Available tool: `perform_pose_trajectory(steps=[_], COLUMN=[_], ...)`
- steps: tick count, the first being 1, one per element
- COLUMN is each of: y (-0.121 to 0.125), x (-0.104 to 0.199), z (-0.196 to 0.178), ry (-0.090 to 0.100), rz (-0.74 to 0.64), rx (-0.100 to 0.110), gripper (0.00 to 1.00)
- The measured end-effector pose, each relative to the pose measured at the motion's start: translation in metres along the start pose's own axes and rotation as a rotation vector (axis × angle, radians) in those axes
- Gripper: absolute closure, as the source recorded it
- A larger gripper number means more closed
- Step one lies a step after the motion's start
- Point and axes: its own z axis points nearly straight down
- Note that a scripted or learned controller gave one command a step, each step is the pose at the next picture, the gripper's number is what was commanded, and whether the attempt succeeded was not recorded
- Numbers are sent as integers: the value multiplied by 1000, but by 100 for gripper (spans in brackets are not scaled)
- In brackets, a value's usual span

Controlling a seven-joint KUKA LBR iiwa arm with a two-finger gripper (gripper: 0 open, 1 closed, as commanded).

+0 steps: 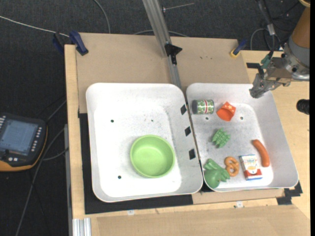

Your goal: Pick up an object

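Clearance looked best around the orange cup (pixel 226 111), tipped on its side near the right bin's (pixel 280 136) back wall beside the can (pixel 203 106); you'd have judged it light, rigid, slick, best pinched across the rim, though the claw (pixel 258 91) hung over the bin's back-right rim, grip state unreadable.

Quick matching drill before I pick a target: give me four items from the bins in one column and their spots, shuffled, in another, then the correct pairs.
Things:
1. green bowl
2. tin can
3. sausage
4. pretzel

Places:
A. right bin, near its right wall
B. left bin, lower middle
C. right bin, top left, lying on its side
D. right bin, near the front, just left of the small carton

Pairs: 1-B, 2-C, 3-A, 4-D
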Motion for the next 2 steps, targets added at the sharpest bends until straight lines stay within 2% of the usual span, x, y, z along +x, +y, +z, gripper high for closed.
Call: perform_pose_trajectory(steps=[2], y=[-19], x=[89], z=[5], ry=[0], rz=[0], rx=[2], gripper=[100])
